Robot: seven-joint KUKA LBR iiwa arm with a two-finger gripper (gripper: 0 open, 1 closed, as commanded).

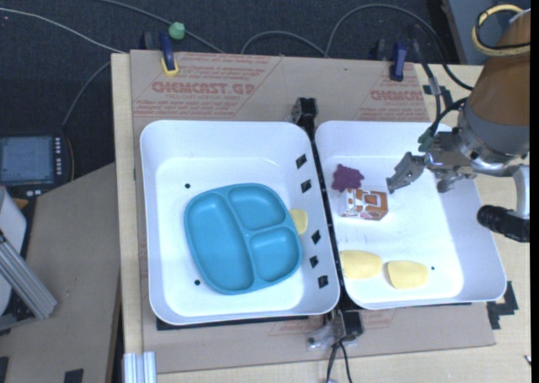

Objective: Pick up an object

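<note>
In the right bin (459, 242), my gripper (419, 182) hovers at the upper right, open, with nothing between its fingers. Its left finger (402, 174) points toward a small brown and white packet (365, 204) that lies just left of and below it. A purple lump (346, 177) sits touching the packet's upper left. Two pale yellow pieces (360, 264) (407, 273) lie side by side near the front wall of that bin.
The left bin (168, 162) holds a blue divided plate (243, 236), with a small yellow piece (299, 221) at its right rim. A black-clipped divider (316, 204) separates the bins. Cables and a grey arm link (505, 112) crowd the right side.
</note>
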